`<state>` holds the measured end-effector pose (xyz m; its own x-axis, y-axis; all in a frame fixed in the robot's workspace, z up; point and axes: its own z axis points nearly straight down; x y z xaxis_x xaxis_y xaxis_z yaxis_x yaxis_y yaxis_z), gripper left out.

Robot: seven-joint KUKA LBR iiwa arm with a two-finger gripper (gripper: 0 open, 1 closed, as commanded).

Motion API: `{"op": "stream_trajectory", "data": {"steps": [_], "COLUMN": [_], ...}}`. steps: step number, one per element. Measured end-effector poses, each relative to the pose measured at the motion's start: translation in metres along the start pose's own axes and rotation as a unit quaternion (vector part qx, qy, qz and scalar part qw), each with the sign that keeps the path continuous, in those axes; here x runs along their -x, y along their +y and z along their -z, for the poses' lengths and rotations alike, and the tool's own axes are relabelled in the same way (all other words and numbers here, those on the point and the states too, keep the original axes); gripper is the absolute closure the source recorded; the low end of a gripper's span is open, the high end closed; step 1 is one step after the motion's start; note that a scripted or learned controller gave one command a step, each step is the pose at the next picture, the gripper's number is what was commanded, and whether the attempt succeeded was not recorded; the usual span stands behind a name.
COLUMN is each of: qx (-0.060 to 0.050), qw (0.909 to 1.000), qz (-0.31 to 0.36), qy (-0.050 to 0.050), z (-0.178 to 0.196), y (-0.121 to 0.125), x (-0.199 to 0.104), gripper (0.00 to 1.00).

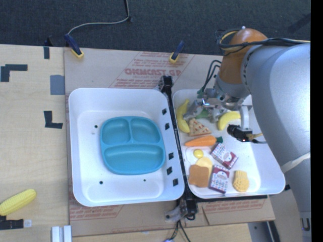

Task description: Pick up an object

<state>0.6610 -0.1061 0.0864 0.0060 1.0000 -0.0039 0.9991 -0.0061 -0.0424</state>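
Observation:
My gripper hangs low over the far part of the right bin, below the arm's orange band. It is just above a pizza slice, between a yellow banana on its left and a second banana on its right. Nearer the front lie a carrot, two red cartons, a toast slice, a yellow cheese piece and a corn cob. Nothing is visibly lifted.
The left bin holds a blue divided plate. Another corn cob lies on the bench at the far left. The grey arm covers the right bin's right side. Black clips join the bins.

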Motion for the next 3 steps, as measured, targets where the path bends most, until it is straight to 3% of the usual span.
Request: {"op": "stream_trajectory", "data": {"steps": [3], "qx": [0.001], "qw": [1.0000], "qz": [-0.001], "qy": [-0.002], "z": [-0.0003], "y": [-0.0001], "x": [-0.0005], "gripper": [0.00]}}
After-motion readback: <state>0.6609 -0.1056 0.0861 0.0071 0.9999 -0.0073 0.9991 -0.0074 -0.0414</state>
